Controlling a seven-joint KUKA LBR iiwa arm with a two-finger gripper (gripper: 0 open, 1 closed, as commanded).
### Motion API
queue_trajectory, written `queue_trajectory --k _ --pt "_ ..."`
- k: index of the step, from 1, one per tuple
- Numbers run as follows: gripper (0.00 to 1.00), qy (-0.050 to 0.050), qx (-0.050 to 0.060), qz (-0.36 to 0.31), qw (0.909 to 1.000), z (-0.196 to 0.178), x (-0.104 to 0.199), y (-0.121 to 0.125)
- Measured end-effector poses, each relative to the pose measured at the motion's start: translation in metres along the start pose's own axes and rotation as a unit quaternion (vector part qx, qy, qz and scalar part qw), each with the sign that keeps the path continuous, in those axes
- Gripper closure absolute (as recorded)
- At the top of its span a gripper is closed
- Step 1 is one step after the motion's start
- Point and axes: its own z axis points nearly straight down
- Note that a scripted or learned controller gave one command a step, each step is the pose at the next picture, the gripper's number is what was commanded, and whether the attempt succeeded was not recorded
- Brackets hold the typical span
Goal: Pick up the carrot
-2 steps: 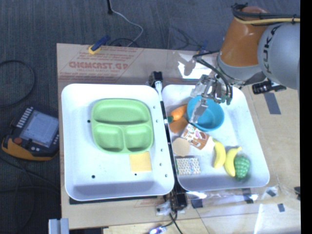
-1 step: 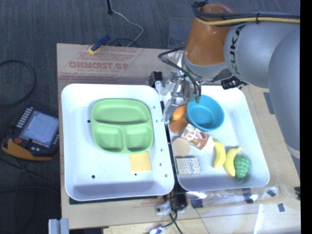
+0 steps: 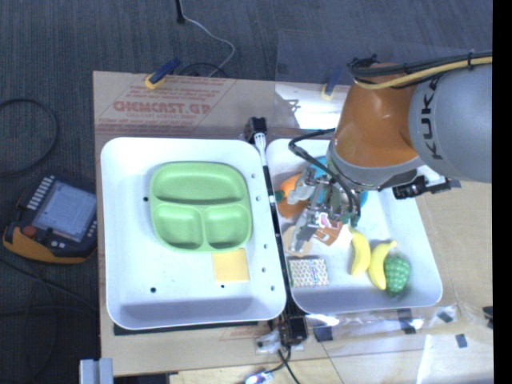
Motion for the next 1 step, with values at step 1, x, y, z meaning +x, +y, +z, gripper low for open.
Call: queue_trajectory --k 1 --pt "0.0 -0.002 -0.001 0.023 0.9997 -0.0004 -0.0465 0.0265"
